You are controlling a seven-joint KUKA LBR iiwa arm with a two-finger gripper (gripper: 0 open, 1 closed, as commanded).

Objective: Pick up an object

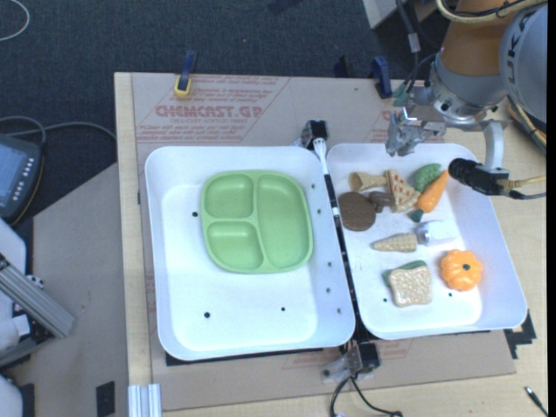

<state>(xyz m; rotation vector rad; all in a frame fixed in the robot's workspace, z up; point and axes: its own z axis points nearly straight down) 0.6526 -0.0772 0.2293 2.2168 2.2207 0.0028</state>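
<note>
Camera view puts us above the bench, and we take the right bin [499, 233] as our landmark. We see the arm [486, 33] coming in over that bin's far right corner, its orange band uppermost and the grey wrist below it, bent down toward the bin's far edge. The gripper [401, 142] hangs at the bin's far rim, toward its left end, pointing down; it is above the toys rather than among them. Nothing sits between its tips that we can make out — and whether they are spread or closed we cannot tell at this size.

Inside the right bin we count the toy foods. A carrot [433, 193] lies tilted near the far side, with a green leafy piece [426, 175] just behind it. Left of the carrot sits a pizza slice [400, 189], then a brown round piece [355, 211] close to the bin's left wall. Near the middle lies a tan cone [395, 243]. Toward the near side rest a slice of bread [409, 286] and, to its right, an orange pumpkin [460, 269] — the two are apart.

Left of the right bin, touching it along the shared edge, is the left bin [174, 302], which holds a green divided plate [257, 221].
</note>
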